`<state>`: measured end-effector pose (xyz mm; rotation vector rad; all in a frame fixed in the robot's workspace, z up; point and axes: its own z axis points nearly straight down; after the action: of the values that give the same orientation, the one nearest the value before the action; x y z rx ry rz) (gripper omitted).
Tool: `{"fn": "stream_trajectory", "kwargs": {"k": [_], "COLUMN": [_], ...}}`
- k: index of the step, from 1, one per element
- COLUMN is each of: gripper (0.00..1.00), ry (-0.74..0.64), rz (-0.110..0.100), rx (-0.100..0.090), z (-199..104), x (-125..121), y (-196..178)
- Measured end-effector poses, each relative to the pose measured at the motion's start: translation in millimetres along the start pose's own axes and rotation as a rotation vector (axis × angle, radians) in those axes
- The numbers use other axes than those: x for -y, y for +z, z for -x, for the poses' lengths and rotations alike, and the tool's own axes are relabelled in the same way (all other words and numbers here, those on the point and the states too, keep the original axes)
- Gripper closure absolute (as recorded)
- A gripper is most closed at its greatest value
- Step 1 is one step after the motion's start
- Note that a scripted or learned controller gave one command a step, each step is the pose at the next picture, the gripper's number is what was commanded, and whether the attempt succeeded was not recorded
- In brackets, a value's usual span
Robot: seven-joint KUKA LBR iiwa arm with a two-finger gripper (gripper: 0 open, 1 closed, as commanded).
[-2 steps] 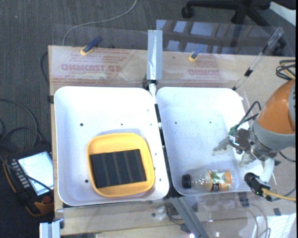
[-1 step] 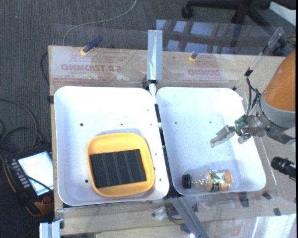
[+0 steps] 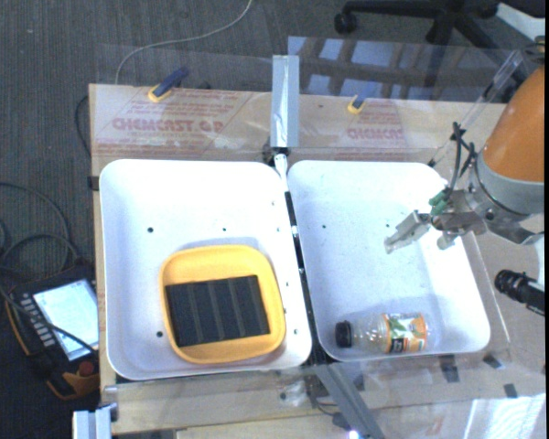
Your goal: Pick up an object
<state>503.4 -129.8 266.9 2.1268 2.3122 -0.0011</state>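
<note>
Plainly, from the overhead camera, the claw (image 3: 425,230) hangs above the right bin (image 3: 366,199), toward its 3 o'clock side, with the grey wrist and orange band of the arm (image 3: 522,144) coming in from the right. Its two fingers (image 3: 403,233) look spread apart, pointing toward 9 o'clock, and nothing sits between them, so it holds nothing. The nearest thing to pick is a small bottle (image 3: 385,332) with a dark cap and an orange label, lying on its side along the right bin's 6 o'clock wall, cap toward 9 o'clock; it is well apart from the claw, roughly at 7 o'clock from it. In the left bin (image 3: 146,199) a yellow tray with a dark ribbed insert (image 3: 222,305) lies at about 5 o'clock; it looks broad and flat, a poor fit for two fingers. To do this well, I judge the claw should travel toward the bottle, turn so the fingers straddle the body across its short axis, and come down mid-body rather than on the cap. The wall just beside the bottle may block one finger, and a round bottle may roll if nudged, so a centred, level descent matters. Both bins rest on the desk (image 3: 201,122).
</note>
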Motion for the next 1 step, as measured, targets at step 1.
{"fn": "stream_trajectory", "kwargs": {"k": [1], "gripper": [0.00], "ry": [0.279], "rz": [0.001], "rx": [0.003], "z": [21.3], "x": [20.5], "y": [-41.0]}}
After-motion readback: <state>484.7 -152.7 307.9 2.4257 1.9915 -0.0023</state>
